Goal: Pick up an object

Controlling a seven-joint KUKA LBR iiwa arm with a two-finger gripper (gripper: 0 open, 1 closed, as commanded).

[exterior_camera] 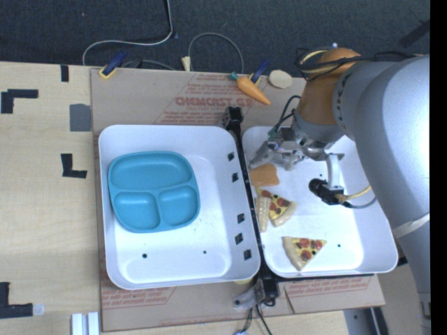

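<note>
Apparently stiff and light, the tan toy piece [265,176] at frame centre suits an edge-to-edge pinch; whether the gripper [274,152] is parted, I cannot tell

The arm [391,131] is a thick, smooth cylinder of pale grey metal with a soft shine. Above the wrist sits a rounded orange band [323,93]. Just beside this band, thin black cables loop, and a small black part carries a yellow cable.
</note>
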